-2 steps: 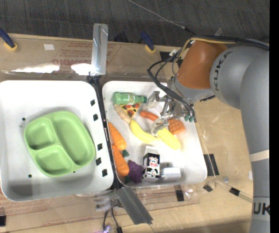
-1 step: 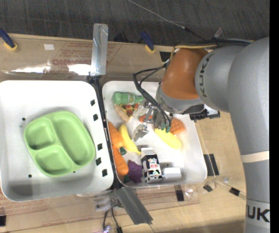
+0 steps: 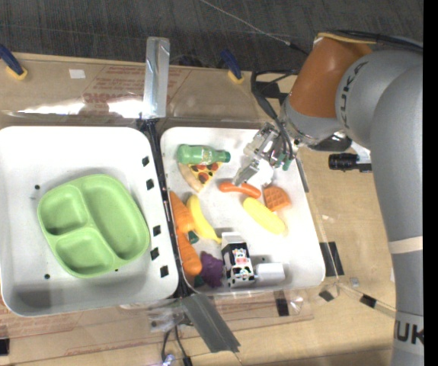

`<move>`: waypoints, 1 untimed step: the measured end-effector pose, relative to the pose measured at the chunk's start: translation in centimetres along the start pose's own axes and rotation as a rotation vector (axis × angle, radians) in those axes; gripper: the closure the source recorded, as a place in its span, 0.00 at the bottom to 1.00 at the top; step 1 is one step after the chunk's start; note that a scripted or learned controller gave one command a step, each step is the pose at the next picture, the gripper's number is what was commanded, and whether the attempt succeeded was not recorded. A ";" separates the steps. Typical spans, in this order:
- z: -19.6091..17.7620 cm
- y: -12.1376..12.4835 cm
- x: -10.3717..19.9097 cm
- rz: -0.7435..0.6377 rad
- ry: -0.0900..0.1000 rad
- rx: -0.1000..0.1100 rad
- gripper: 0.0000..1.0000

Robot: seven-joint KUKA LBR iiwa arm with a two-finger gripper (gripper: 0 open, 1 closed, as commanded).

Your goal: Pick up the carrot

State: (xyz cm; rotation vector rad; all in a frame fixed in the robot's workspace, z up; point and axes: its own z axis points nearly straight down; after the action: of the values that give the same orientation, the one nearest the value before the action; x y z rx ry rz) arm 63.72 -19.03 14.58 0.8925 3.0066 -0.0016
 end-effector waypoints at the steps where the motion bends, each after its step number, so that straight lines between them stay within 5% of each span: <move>1: 5.5 0.0 2.2 0.104 0.009 0.002 0.00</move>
State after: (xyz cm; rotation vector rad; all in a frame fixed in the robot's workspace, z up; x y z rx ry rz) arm 61.93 -17.82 9.04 1.0513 2.9647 -0.0005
